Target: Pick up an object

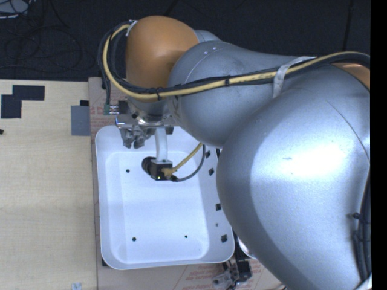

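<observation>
Object to pick up: its place cannot be told, since the large grey arm [290, 162] covers the right side of the scene. The hand [135, 139] hangs over the far end of a shallow white bin [157, 222], close to its back rim. Whether it is released or clenched cannot be told. An orange band [157, 41] sits above the wrist. Left of the bin lies the pale wooden tabletop [42, 192], with dark patches [24, 98] near its far edge.

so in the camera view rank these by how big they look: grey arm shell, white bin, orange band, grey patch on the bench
1. grey arm shell, though it sits nearest the camera
2. white bin
3. orange band
4. grey patch
</observation>
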Robot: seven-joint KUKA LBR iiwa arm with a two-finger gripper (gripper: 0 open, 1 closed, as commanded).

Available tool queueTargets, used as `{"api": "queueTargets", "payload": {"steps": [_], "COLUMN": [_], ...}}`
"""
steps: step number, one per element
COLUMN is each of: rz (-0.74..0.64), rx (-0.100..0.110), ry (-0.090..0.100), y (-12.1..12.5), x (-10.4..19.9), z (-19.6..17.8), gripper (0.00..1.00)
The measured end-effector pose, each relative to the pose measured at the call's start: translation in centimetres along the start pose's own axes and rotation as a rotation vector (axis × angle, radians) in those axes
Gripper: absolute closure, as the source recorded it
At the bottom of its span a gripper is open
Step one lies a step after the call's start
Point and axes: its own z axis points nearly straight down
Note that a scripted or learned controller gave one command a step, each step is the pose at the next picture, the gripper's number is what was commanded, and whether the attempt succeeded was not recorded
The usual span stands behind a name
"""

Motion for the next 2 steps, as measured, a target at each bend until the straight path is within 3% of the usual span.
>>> {"api": "queueTargets", "payload": {"steps": [1,2], "rz": [0.001,0.002], "rx": [-0.002,-0.002], "ry": [0.002,0.000], "y": [-3.2,-0.7], "x": [-0.1,0.0], "z": [-3.9,0.6], "gripper": [1.00,1.00]}}
